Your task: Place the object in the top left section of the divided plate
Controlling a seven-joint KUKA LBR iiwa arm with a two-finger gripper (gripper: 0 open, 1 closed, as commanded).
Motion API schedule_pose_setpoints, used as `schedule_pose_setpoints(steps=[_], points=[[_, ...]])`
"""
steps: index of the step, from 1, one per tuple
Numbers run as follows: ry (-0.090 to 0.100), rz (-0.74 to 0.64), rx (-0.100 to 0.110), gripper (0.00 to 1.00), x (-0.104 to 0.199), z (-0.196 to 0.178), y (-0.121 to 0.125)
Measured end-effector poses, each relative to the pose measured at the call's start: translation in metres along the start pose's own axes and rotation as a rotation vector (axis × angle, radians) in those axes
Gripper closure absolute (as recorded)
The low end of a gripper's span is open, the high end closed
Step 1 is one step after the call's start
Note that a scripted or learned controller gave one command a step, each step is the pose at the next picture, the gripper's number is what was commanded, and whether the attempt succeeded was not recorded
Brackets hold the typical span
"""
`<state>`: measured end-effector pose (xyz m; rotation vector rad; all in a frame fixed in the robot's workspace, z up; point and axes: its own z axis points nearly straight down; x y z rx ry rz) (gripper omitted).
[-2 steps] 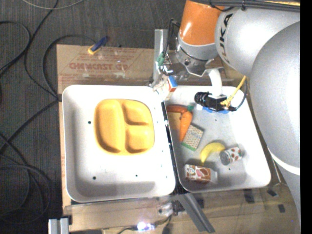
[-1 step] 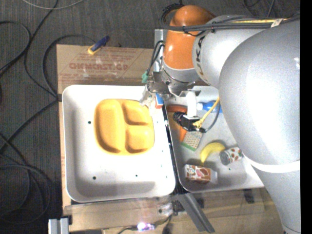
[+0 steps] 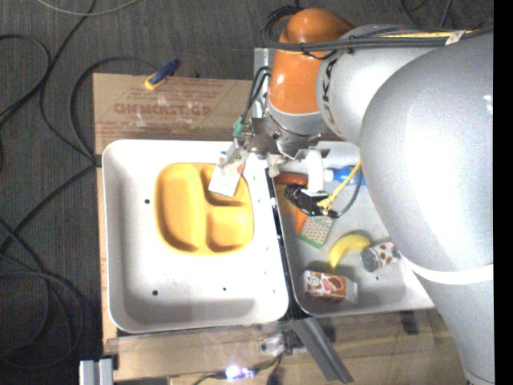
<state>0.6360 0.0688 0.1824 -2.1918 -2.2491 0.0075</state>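
The big grey arm [image 3: 425,151] looms closest, with its orange band [image 3: 309,62] above the wrist. Its fingers [image 3: 234,160] are clamped on a small white packet [image 3: 225,181], hanging over the upper right part of the yellow divided plate [image 3: 188,215] in the left bin [image 3: 128,295]. In the right bin [image 3: 353,299] lie a banana [image 3: 346,247], a small carton [image 3: 329,285] and a little can [image 3: 378,256].
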Motion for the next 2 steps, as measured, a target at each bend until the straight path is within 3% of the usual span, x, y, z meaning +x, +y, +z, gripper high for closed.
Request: schedule_pose_setpoints(steps=[1,2], points=[[0.0,0.329,0.001,0.0,-0.014,-0.007,-0.024],[-0.002,0.555,0.0,0.0,-0.03,-0.013,0.016]])
